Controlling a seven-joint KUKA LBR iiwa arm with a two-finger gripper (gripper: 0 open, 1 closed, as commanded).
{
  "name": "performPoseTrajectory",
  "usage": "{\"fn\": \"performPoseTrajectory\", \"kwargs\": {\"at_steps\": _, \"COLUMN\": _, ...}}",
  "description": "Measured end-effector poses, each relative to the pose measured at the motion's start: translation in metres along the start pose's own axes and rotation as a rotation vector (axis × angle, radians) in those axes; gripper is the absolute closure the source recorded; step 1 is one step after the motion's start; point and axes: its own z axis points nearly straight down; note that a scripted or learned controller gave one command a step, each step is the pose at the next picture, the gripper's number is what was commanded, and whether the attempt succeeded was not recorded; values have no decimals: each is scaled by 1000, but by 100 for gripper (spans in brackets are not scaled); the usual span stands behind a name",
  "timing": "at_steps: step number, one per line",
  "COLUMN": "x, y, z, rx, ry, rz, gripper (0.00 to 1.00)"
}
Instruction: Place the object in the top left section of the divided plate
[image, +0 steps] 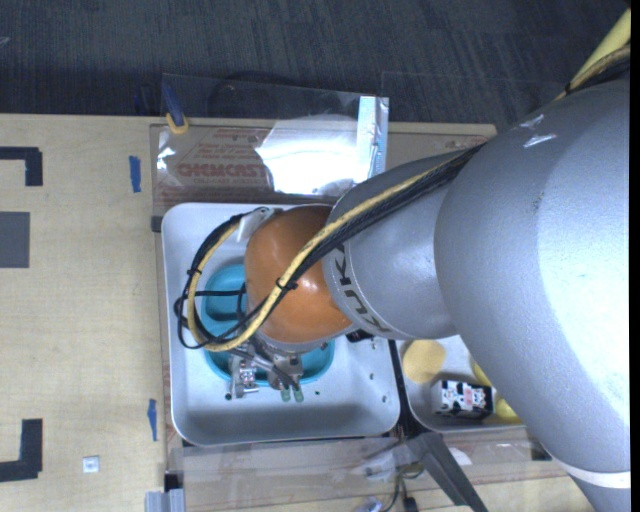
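A: Entry, object first. Which item is it, and where does it sit?

B: I can't identify it for certain. Nothing is visible in the two-finger gripper (268, 382). The loose items are a rounded yellow piece (425, 355) and a small black-and-white printed item (462, 397). They lie just beside each other in the right white bin (412, 408).

A: And the target?

B: The blue round divided plate (226, 318) is in the left white bin (185, 405), mostly hidden under the orange wrist band (285, 280). The gripper hangs over the plate's near edge. The dividers are hidden, so I can't tell which section is beneath it.

A: Open or closed?

B: Cannot tell. The wrist and the looping yellow-and-black cable (215, 345) block the view.

A: The relation that matters?

B: If the object is one of the right-bin items, it lies towards the arm's base from the gripper, across the wall between the bins. I judge that would call for a pull back towards the base before any placing. The black-and-white item's long axis runs roughly across the view.

A: Any writing?

B: Red lettering on the clear plastic sheet (225, 172) behind the bins reads roughly "CHEMCAST". Dark letters on the grey arm (420, 270) look like part of "KUKA". The print on the black-and-white item is too small to read.
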Motion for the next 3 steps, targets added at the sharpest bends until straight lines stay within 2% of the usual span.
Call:
{"fn": "performPoseTrajectory", "kwargs": {"at_steps": 1, "x": 4, "y": 2, "z": 2, "rx": 0, "ry": 5, "rz": 299, "gripper": 100}}
{"fn": "performPoseTrajectory", "kwargs": {"at_steps": 2, "x": 8, "y": 1, "z": -6, "rx": 3, "ry": 4, "rz": 109, "gripper": 100}}
{"fn": "performPoseTrajectory", "kwargs": {"at_steps": 3, "x": 8, "y": 3, "z": 2, "rx": 1, "ry": 7, "rz": 380, "gripper": 100}}
